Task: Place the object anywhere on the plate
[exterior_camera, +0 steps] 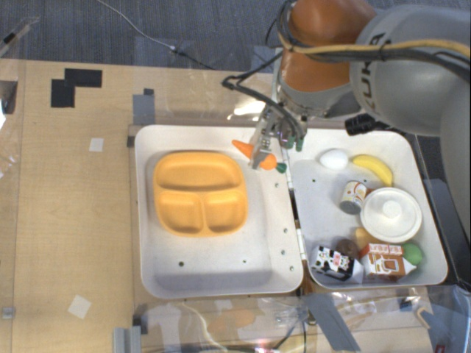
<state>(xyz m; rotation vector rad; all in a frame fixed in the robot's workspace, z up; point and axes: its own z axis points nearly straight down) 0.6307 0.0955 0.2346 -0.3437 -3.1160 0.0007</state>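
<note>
The grey arm [412, 72] reaches in from the right, its orange band [320, 39] sitting above the far edge of the bins, and the wrist points down so that the gripper [266, 155] hangs over the far right corner of the left bin [221, 271]. Between its fingers sits a small carrot [250, 151], orange with a green tip at its right end, lying roughly crosswise; the fingers are pinched on it near its middle. The carrot is just beyond the upper right corner of the yellow plate [199, 192], near it but not over it. The plate has three compartments and lies in the left half of the left bin.

The right bin [324, 197] holds a white egg [333, 158], a banana [372, 169], a small can [355, 194], a white bowl [391, 213], a black and white carton [334, 262], a red and white carton [385, 262] and a green item [413, 254] just beside it. A thin cable [110, 6] trails across the dark floor beyond the bench
</note>
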